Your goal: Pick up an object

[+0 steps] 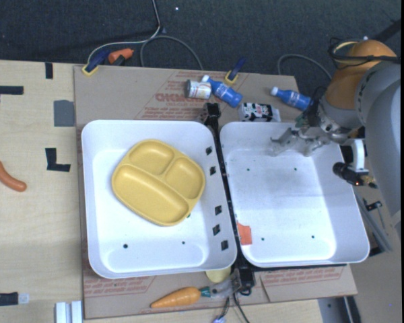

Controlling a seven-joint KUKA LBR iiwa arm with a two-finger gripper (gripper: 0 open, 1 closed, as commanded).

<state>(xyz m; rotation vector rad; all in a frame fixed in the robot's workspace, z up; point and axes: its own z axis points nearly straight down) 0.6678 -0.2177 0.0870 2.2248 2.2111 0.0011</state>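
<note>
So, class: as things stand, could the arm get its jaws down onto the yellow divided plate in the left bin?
Probably yes. The yellow divided plate lies flat in the left bin with nothing on top of it. The gripper hangs over the right bin's far edge, so it must cross the divider.

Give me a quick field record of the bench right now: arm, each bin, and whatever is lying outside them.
arm: reaches in from the right, gripper over the far edge of the right bin
left bin: yellow divided plate
right bin: small orange piece near its left wall
outside, far side: blue bottles
outside, near side: carrot
outside, left: sausage
</note>
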